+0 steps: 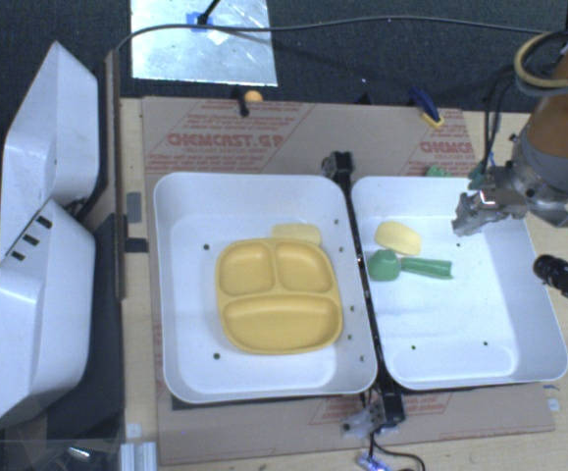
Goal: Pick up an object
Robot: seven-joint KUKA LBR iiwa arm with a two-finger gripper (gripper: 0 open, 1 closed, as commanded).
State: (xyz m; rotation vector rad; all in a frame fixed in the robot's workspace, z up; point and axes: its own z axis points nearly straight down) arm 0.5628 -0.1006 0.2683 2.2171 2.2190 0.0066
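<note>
In the right bin [480, 346] lie a pale yellow oval piece [398, 236] and a green spoon [408, 266], its bowl toward the bin's left wall. My gripper [469, 217] hangs over the upper right part of this bin, to the right of the yellow piece and apart from it. Nothing shows between its fingers. The left bin [190, 361] holds a yellow divided plate [279, 295] with a small pale yellow piece [296, 232] just behind it.
The arm's grey wrist and orange band [558, 126] come in from the upper right. A black part [563, 275] juts over the right bin's right rim. A foil sheet [203, 27] and cables lie behind the bins. White housings [43, 234] stand at left.
</note>
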